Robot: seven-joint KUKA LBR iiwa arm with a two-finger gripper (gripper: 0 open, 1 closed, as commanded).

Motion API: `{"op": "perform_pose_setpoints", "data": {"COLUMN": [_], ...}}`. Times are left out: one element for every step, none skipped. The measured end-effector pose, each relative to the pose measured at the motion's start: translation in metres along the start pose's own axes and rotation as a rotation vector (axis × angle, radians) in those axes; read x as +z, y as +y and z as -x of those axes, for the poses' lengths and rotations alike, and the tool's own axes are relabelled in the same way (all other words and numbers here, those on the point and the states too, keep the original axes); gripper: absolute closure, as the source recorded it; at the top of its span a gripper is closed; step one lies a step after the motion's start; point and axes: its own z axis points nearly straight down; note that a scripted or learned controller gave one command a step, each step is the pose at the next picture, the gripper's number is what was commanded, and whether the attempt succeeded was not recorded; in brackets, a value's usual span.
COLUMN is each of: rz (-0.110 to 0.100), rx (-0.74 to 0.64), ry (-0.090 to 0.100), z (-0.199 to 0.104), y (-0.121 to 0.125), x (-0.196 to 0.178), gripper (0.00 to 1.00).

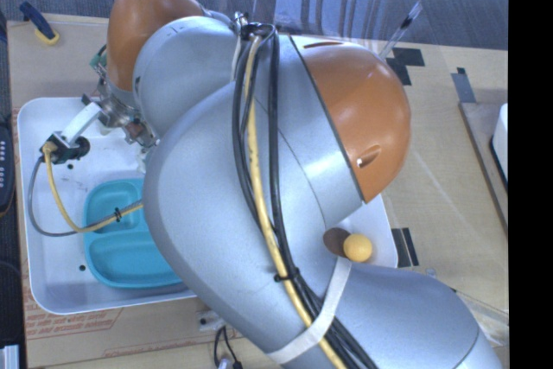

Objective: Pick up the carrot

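Observation:
My gripper (128,127) hangs low over the far part of the left white bin (34,186), under the orange wrist band (138,22). The arm's bulk covers the gripper's tip from this angle. A yellow cable (54,196) loops from the wrist down across the left bin. The grey arm body (259,212) hides most of the right bin and the inner side of the left one.
A blue two-part tray (121,242) lies in the near half of the left bin. A small yellow ball (357,248) and a brown round thing (335,239) sit in the visible strip of the right bin (387,242). Cardboard bench surface extends to the right.

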Motion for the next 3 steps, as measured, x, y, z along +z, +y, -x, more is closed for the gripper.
{"op": "perform_pose_setpoints", "data": {"rz": [-0.001, -0.005, 0.000], "rx": [-0.008, -0.017, 0.057], "ry": [-0.006, -0.013, 0.000], "z": [0.000, 0.000, 0.006], "y": [0.000, -0.001, -0.007], "x": [-0.010, -0.020, 0.000], "gripper": [1.00, 1.00, 1.00]}}
